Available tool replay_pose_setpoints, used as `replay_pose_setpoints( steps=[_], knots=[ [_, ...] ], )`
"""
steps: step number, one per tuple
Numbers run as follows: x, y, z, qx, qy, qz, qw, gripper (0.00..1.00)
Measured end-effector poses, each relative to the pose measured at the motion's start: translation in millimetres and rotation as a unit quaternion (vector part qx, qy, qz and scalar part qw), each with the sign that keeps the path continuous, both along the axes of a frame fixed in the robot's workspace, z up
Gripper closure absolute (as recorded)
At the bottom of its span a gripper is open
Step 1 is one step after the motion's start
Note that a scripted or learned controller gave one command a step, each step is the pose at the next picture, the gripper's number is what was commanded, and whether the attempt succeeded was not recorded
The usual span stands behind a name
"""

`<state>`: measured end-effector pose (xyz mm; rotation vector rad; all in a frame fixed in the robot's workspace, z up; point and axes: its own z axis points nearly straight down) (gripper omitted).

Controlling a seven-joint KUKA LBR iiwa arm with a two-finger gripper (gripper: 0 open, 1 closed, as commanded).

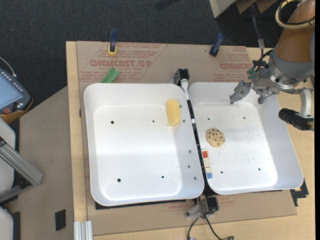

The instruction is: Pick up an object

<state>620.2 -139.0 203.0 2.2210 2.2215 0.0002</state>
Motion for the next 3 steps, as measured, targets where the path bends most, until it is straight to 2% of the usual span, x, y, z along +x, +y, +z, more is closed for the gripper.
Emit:
replay_pose_setpoints(
  steps=[1,2,3],
  knots=[
    [0.8,0.0,11.1,-0.0005,-0.002,0.000,1.0000,1.00],
    [-67.6,93.0,34.3,0.0027,0.002,0.004,1.0000,1.00],
    [-65.0,86.9,43.5,0.0003,0.000,0.000,1.0000,1.00]
  ],
)
